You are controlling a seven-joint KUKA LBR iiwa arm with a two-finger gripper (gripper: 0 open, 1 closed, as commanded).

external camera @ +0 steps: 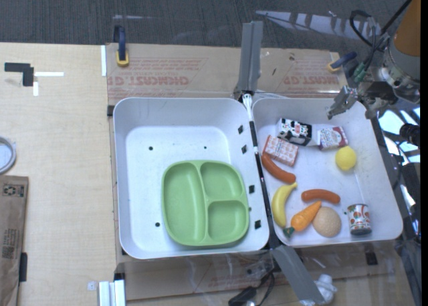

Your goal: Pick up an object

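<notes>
A small white-and-red packet (332,137) is lying flat near the back of the right bin (388,184), its long axis running roughly left to right. It is sitting just beside a black-and-white carton (295,131), with a yellow lemon (346,158) close in front of it.

The gripper (342,105) is hanging over the bin's back right corner, just behind the packet and apart from it, with nothing in its grasp. Whether the claw is spread or pressed together cannot be told here. The arm (404,44) is reaching in from the right, with cables trailing around its wrist.

Further forward, a red-and-white box (281,151), two sausages (277,168) (320,196), a banana (282,203), a carrot (304,216), a beige round object (327,222) and a small can (359,219) are lying scattered. The can is standing upright.

In the left bin (134,164), a green divided plate (204,202) is resting.
</notes>
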